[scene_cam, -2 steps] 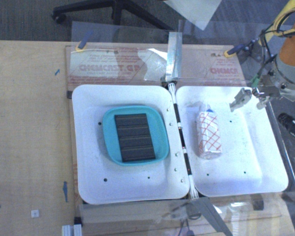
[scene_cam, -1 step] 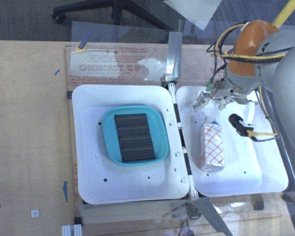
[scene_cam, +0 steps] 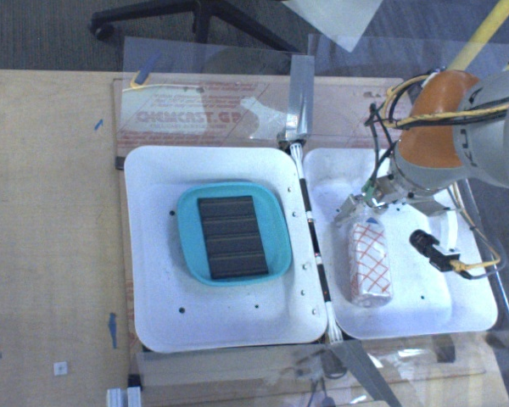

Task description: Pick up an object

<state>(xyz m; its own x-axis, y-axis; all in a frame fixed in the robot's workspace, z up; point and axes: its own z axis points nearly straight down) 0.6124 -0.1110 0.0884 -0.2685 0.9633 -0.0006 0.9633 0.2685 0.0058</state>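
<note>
A white packet with a red lattice print (scene_cam: 369, 268) lies lengthwise in the right bin (scene_cam: 467, 312). My gripper (scene_cam: 362, 208) hangs just above the packet's far end, low over the bin floor, with the orange-banded wrist behind it to the upper right. In the left bin (scene_cam: 153, 312) rests a teal tray (scene_cam: 189, 219) carrying a dark grey ribbed block (scene_cam: 232, 236). I see nothing lifted off either bin.
A raised divider (scene_cam: 310, 236) separates the two bins. A metal upright (scene_cam: 300, 100) stands behind them at the centre. The arm and its cables cover the right bin's far right corner. Bare white floor surrounds the teal tray.
</note>
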